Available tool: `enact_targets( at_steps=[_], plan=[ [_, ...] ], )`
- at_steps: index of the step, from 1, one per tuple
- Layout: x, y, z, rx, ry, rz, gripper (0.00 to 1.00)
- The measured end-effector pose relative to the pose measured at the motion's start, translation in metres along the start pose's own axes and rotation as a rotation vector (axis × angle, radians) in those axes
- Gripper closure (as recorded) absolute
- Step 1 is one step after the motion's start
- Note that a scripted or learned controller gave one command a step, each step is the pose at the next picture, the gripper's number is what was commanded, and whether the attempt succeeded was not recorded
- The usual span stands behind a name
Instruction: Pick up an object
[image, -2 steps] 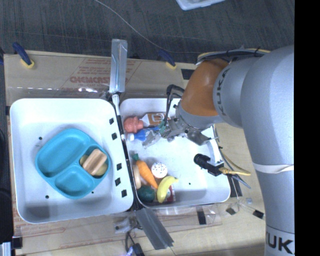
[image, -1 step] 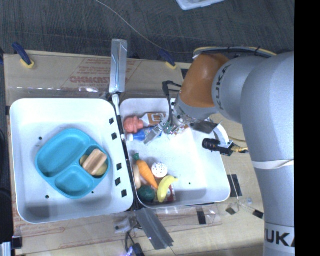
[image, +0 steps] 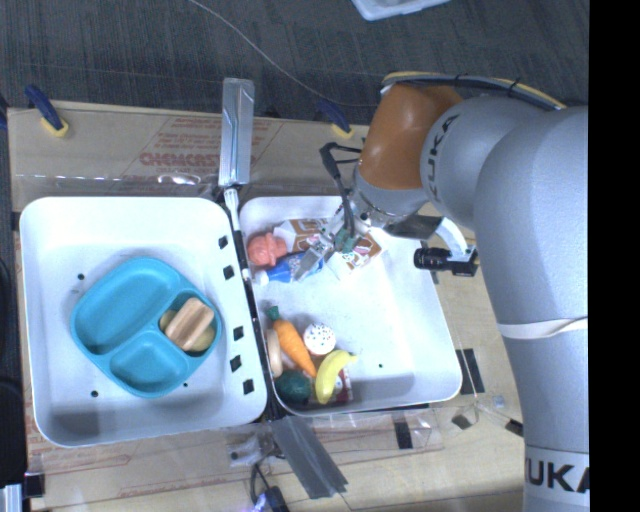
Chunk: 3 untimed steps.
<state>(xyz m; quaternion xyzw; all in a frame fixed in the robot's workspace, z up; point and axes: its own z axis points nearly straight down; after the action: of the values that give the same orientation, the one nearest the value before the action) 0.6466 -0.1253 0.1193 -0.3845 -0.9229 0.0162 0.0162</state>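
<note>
Small packets at the far end of the right bin, with the hand right over them.

The packets (image: 350, 252) lie against the right bin's (image: 425, 340) far wall, just beside a pink toy (image: 266, 249) and a blue piece (image: 290, 268). The hand (image: 338, 243) sits low among them; whether it is apart or together I cannot tell. Nearer, a carrot (image: 294, 345) and banana (image: 332, 372) lie together. The left bin (image: 60, 400) holds a blue tray (image: 120, 320).

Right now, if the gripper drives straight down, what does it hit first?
Likely the small packet under the gripper, at the back of the right bin. Depth is unclear, so it may already be touching.
</note>
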Motion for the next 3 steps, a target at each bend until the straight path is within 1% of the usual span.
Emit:
enact_targets(
  at_steps=[1,2,3],
  plan=[
    [-0.02,-0.033,-0.063,-0.043,-0.029,-0.109,0.0],
    [-0.024,-0.065,-0.09,-0.038,-0.034,-0.495,0.0],
    [0.03,-0.037,-0.01,-0.035,-0.028,-0.665,0.0]
  ],
)
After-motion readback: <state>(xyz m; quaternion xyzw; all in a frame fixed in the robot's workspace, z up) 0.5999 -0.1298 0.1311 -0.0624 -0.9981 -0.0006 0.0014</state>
